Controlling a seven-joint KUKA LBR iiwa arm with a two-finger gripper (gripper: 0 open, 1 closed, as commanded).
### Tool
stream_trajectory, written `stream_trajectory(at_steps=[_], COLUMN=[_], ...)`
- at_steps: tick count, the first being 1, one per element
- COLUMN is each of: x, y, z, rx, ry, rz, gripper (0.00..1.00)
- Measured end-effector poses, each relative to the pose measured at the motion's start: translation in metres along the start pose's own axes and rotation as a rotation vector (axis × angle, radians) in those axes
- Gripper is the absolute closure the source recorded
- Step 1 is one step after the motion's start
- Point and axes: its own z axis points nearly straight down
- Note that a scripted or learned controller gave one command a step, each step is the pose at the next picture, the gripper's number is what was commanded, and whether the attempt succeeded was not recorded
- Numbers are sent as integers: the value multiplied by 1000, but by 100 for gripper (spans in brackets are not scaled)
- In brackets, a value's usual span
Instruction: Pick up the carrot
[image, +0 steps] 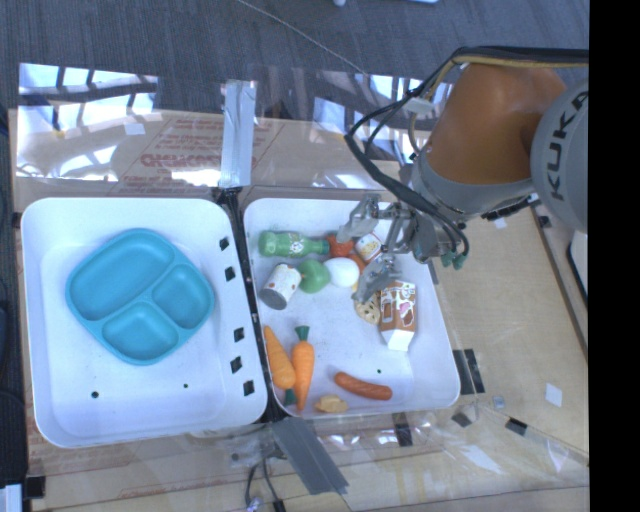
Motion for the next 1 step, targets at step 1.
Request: stream_trajectory(at_steps=[1], x=[54], y=[33], z=[87], rx=[-5], ry=[8], rz=[-38], gripper=[0])
